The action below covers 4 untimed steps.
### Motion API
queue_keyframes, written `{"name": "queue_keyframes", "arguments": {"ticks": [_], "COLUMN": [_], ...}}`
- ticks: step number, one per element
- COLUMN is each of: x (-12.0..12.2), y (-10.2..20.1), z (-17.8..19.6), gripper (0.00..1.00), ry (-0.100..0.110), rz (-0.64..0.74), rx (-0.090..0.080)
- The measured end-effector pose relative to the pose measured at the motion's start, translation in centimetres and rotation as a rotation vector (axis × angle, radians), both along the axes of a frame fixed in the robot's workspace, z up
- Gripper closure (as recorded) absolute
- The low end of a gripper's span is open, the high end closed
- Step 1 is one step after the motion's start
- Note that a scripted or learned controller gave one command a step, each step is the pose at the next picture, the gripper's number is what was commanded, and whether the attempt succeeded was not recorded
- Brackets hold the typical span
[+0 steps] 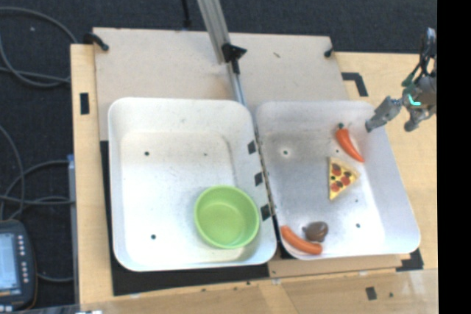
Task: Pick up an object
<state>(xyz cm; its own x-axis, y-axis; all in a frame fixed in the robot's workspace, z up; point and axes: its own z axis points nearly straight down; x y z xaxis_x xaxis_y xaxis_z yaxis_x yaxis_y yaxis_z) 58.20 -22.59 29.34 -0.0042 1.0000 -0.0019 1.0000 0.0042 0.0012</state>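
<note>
gripper (394, 114) at table's right edge, over right bin's (294, 130) far-right corner | jaws spread, holding nothing | nearest target: orange carrot (350, 144) just below | pizza slice (341, 179), sausage (301, 240) also reachable | green bowl (227, 216) in left bin

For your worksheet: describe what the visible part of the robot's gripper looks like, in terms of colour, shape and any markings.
At the view's right edge the gripper looks grey and dark, built of thin angular metal pieces. One grey finger juts left as a short blunt bar. A small teal-green spot glows on the body behind it. Thin dark struts or cables rise above. No lettering is legible.
</note>
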Motion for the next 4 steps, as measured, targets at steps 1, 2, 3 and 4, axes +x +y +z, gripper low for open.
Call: {"name": "queue_keyframes", "arguments": {"ticks": [1,2,3,4], "x": [0.1,0.0,0.2,0.4], "y": [0.5,0.2,0.2,0.2], "z": [-4.4,-8.6,-12.9,-11.5], "gripper": [0.00,0.00,0.00,1.00], "ry": [0.004,0.005,0.004,-0.003], "rz": [-0.001,-0.005,-0.006,-0.006], "rx": [0.000,-0.001,-0.001,-0.001]}}
